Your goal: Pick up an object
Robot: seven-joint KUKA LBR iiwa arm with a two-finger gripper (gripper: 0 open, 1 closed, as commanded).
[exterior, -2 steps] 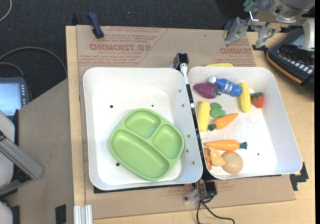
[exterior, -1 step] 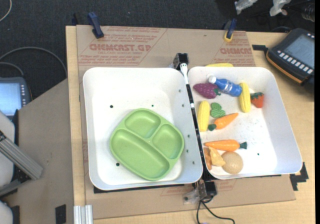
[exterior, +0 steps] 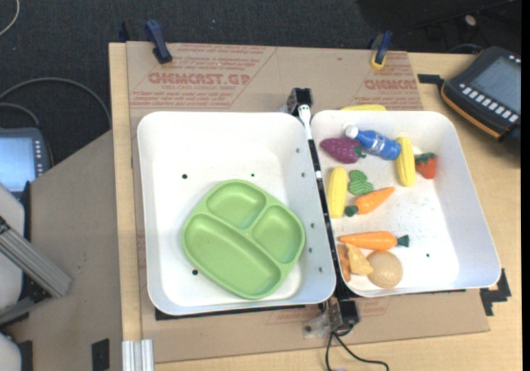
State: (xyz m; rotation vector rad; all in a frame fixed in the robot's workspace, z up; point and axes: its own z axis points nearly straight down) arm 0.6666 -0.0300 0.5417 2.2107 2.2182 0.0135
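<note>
— Looking down at the bench from the one camera: what are the bins made of?

— Both look like smooth white plastic, shallow, with rounded corners. The left bin holds a glossy green plate, rounded and split into three compartments, lying toward the lower middle of the frame.

— And the things to pick?

— All in the right bin, mostly in its left half. They look like moulded toy food. Near its top edge lies a knobbly purple grape bunch, touching a blue bottle with a white cap. Right of that is a yellow corn cob, standing lengthwise, with a red piece just beside it. Below sit a second yellow cob, a small green piece and a tapered orange carrot. Lower still are another carrot, a smooth beige oval and a tan lump.

— Anything hard to make out?

— The red, green and tan pieces are too small to name. A yellow sliver is mostly hidden behind the bin's far rim. The printed cardboard sheet under the bins is partly covered. A dark handheld unit is cut off at the right edge.

— The claw?

— Whether it is wide or narrow I cannot tell.
</note>
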